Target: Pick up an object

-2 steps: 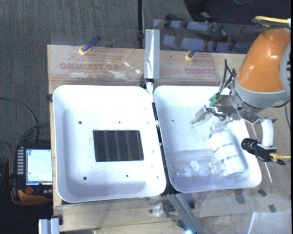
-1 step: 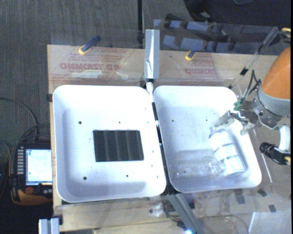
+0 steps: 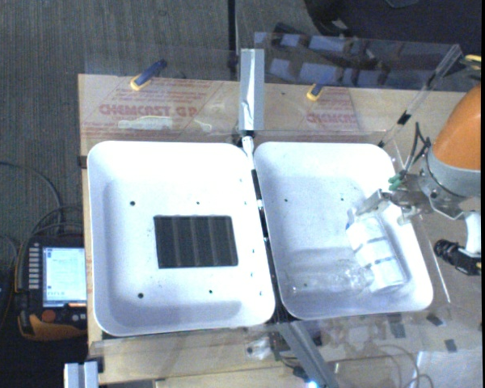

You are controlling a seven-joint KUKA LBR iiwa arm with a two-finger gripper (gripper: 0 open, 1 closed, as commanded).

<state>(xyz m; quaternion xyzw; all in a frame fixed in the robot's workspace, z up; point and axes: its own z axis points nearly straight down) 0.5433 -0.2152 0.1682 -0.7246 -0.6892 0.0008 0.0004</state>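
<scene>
Dark carpet surrounds the wooden bench (image 3: 105, 103), which carries two white bins side by side. On the floor of the left bin (image 3: 113, 184) lies a dark ribbed rectangular pad (image 3: 196, 241) — flat, well apart from me. The right bin (image 3: 307, 168) holds a clear plastic bottle (image 3: 376, 245) near its right wall, with something transparent and crumpled (image 3: 327, 275) just beside it toward the front. My claw (image 3: 404, 196) sits at the right bin's rim, close above the bottle's upper end — whether it is spread or pressed together I cannot tell. Nothing looks lifted: the bottle seems to rest in the bin, so I judge the grasp and the lift are not yet done.
</scene>
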